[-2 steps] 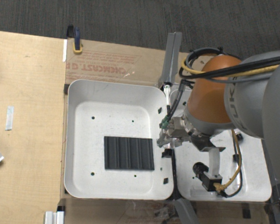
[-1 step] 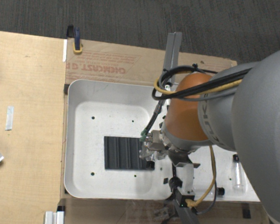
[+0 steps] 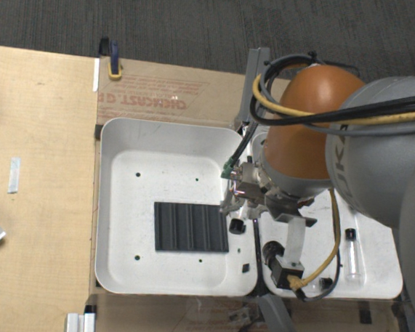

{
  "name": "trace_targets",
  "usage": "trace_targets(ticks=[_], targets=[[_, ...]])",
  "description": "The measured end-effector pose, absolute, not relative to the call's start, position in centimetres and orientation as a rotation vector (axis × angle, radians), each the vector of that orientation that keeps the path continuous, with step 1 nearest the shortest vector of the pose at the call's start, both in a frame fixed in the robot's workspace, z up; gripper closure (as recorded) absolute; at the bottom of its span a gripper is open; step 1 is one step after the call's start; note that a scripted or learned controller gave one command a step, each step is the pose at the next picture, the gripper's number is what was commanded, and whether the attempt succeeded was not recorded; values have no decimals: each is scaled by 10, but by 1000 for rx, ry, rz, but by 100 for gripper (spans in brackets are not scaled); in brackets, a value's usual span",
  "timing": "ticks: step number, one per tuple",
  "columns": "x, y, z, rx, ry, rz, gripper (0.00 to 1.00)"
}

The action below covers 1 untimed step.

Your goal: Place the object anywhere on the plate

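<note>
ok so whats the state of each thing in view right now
left bin: holds a dark ribbed plate
plate: lying flat, nothing on it
arm: reaching in over the seam between the bins
gripper: low by the left bin's right wall, beside the plate
right bin: largely covered by the arm, a small clear tube in it

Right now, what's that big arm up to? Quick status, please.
Gripper low over the seam between the two bins, fingers unreadable. Dark ribbed plate in left bin, nothing on it. Clear tube lies in right bin.
</note>
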<state>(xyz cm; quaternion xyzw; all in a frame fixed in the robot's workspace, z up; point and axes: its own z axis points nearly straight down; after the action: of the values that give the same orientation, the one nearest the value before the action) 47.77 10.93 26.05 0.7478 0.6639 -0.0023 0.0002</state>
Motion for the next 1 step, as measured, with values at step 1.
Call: trace_targets(ticks=[1], targets=[[499, 190, 228, 2511, 1887, -11, 100]])
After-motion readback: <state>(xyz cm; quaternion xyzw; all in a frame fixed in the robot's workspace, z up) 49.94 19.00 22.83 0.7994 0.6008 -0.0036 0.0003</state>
